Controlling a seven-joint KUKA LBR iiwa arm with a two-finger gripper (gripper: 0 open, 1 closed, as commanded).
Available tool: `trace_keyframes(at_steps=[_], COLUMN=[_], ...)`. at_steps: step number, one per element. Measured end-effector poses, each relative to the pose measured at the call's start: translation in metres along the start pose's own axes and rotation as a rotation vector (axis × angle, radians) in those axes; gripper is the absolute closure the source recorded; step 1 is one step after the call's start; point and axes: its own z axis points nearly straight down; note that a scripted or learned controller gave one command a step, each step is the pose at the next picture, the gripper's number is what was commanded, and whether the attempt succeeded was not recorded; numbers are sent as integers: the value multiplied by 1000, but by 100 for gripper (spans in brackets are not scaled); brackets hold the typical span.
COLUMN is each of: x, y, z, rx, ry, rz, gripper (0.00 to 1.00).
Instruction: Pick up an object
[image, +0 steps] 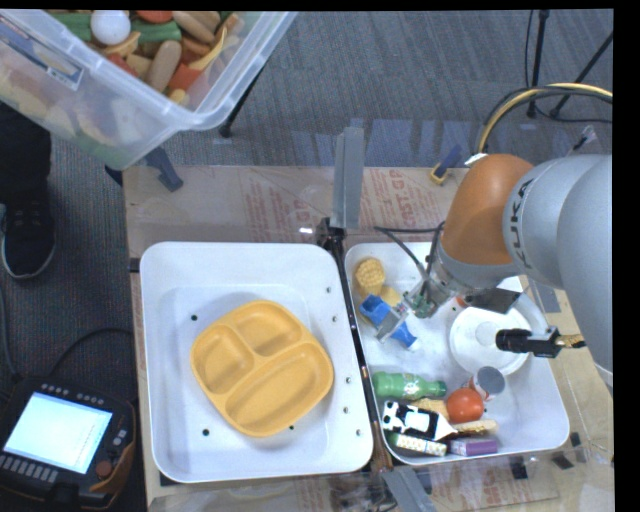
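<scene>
You've got the gripper (412, 312) low in the right bin (552, 420), by its left wall, fingers spread around a small blue blocky piece (377, 311). A smooth yellow three-compartment plate (262, 367) sits mid left bin (170, 290).

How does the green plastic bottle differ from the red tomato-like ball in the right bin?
The green plastic bottle is long and lies on its side; the red tomato-like ball is round and compact. The bottle sits nearer the bin's left wall, the ball further right. Both rest in the right white bin.
</scene>
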Motion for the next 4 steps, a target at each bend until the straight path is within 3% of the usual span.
trace_keyframes(at_steps=[1,2,3,4], x=[0,1,1,1], y=[1,1,-8,-7], z=[-10,-9,1,-9], rx=[0,1,3,5], ry=[-1,0,3,3], rz=[-5,-6,255,251], gripper=[100,0,0,100])
